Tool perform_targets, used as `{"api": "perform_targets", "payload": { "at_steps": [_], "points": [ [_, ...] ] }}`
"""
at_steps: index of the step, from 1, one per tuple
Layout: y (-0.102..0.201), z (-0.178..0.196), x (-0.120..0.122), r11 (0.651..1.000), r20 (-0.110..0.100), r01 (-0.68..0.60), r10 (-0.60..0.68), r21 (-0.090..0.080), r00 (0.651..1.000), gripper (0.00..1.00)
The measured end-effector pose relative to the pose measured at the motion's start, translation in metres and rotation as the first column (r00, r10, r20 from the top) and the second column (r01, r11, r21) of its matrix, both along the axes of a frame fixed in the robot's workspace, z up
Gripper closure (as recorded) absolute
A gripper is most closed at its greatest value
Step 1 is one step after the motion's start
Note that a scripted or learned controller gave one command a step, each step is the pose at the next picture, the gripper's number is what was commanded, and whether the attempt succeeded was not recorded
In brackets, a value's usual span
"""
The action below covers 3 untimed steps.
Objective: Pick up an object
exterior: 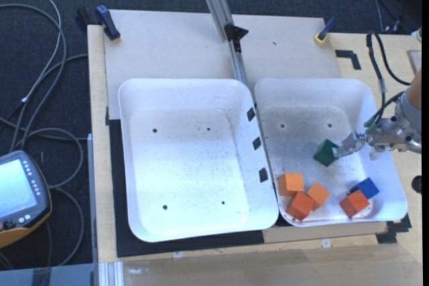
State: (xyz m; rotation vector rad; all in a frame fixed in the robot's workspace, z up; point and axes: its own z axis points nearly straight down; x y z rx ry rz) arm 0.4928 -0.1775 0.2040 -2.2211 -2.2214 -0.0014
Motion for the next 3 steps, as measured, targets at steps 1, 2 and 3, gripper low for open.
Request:
{"api": "perform_targets", "payload": {
  "at_steps": [1, 2, 3],
  "points": [
    [0.064, -0.061, -0.005, 1.000, -0.008, -0.006, 0.006, 0.005, 1.000, 0.00],
    [0.043, -0.106, 0.059, 1.000, 0.001, -0.002, 0.002, -0.002, 1.000, 0.00],
    [0.043, -0.104, 0.104, 1.000, 0.001, -0.003, 0.003, 0.001, 1.000, 0.00]
  ]
}}
